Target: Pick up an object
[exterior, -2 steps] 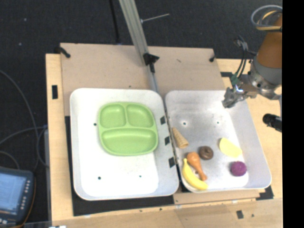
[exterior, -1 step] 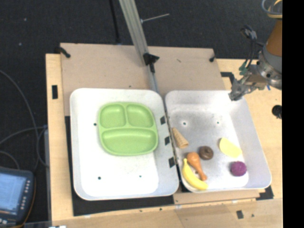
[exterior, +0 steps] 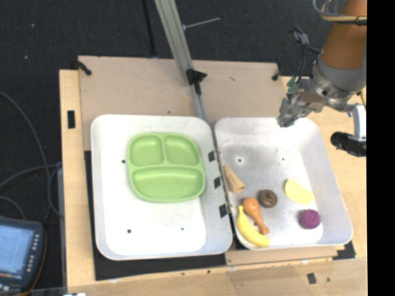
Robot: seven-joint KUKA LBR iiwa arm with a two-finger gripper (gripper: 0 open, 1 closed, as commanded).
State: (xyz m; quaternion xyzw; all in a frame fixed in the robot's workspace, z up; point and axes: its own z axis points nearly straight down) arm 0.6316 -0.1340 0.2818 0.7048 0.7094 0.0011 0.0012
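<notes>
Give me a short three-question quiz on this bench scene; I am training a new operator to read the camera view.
1. True or false: the green divided plate lies in the same bin as the banana.
2. Which item sits nearest the right bin's front right corner? A) purple ball B) cone C) brown donut
3. Fill in: the pincer hangs over the right bin's ____ edge.

Key: 1 false, the plate is in the left bin; 2 A; 3 far, while the toys lie near the front of the right bin.
</notes>
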